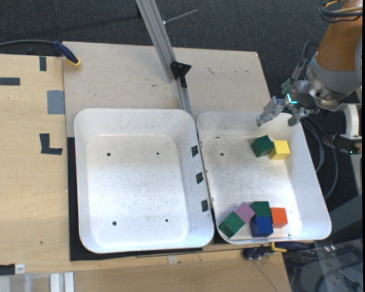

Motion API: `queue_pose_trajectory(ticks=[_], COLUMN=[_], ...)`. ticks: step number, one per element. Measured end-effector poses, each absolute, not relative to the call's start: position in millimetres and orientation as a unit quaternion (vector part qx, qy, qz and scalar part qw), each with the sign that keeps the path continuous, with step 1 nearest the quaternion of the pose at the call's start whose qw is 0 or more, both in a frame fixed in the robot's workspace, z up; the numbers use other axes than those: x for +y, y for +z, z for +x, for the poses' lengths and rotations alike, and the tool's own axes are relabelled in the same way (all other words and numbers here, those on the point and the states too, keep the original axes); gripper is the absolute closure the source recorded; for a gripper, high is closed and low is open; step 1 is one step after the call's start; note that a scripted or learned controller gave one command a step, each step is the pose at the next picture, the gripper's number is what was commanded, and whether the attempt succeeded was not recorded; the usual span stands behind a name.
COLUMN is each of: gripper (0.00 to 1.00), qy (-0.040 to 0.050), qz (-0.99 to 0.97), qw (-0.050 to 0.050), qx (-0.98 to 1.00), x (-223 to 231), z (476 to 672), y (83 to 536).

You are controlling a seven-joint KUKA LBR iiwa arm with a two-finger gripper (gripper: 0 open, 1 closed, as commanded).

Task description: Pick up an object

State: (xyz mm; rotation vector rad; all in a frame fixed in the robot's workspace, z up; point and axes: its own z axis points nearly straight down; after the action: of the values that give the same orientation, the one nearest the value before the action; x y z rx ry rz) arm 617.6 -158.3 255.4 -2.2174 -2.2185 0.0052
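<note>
In the right bin (231, 181) a dark green cube (262, 145) and a yellow cube (281, 149) sit side by side near the back right. A cluster lies at the front edge: a green cube (232, 224), a lilac cube (244, 212), a blue cube (261, 225), a dark green cube (260, 208) and an orange cube (279, 216). My gripper (280, 114) hangs above the bin's back right rim, its two fingers spread open with nothing between them. It is behind and above the green and yellow pair.
The left bin (137, 181) stands beside the right one. A slanted grey metal pole (161, 38) runs from the top down to the gap between the bins. Cables lie right of the right bin.
</note>
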Motion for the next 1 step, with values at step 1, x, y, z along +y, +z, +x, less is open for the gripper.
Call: queue_pose_trajectory(ticks=[1], gripper=[0.00], qy=[0.0006], qz=[-0.706], qw=[0.000], qx=[-0.708], x=[-158.4], z=[618.4], y=[258.3])
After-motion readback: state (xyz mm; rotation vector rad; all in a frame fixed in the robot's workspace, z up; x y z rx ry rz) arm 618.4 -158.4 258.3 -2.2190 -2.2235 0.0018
